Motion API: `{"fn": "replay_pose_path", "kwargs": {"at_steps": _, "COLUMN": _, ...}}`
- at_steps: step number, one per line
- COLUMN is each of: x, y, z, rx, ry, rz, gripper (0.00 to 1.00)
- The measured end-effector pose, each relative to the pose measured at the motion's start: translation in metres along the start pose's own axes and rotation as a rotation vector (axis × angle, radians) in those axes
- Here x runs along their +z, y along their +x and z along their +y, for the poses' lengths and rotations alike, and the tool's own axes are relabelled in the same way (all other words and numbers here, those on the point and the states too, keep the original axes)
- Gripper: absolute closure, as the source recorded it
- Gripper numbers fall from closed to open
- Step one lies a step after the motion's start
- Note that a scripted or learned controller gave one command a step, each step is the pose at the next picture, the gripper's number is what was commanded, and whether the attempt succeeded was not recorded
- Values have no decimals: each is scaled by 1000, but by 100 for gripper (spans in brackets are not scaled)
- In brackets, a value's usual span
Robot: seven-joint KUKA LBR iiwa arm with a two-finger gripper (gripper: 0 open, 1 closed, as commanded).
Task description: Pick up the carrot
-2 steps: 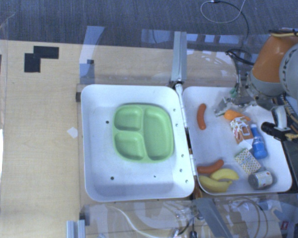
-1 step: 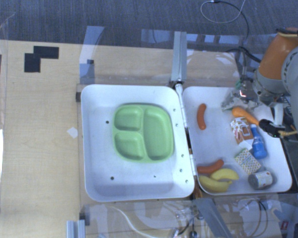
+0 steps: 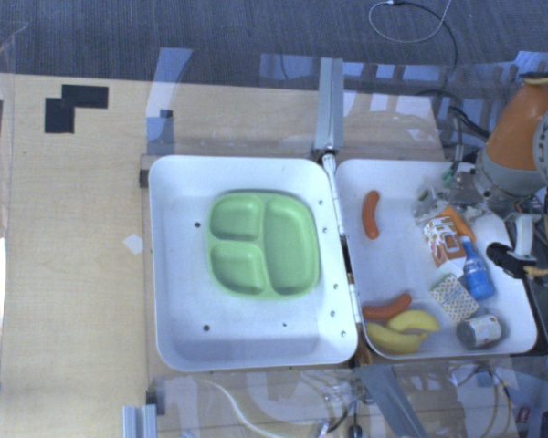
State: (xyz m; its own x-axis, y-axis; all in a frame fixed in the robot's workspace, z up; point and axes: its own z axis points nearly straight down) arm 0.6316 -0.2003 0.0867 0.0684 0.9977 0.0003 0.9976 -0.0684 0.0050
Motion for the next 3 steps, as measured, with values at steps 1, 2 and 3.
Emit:
{"fn": "replay_pose_path", "kwargs": {"at_steps": 1, "x": 0, "y": 0, "z": 0, "rx": 0, "ry": 0, "rz": 0, "gripper": 0}}
{"fn": "replay_pose_path", "kwargs": {"at_steps": 2, "x": -9, "y": 1, "z": 1, "rx": -3, "ry": 0, "rz": 2, "gripper": 100}}
{"fn": "replay_pose_path", "kwargs": {"at_steps": 3, "x": -93, "y": 69, "z": 15, "rx": -222, "ry": 4, "rz": 0, "gripper": 100}}
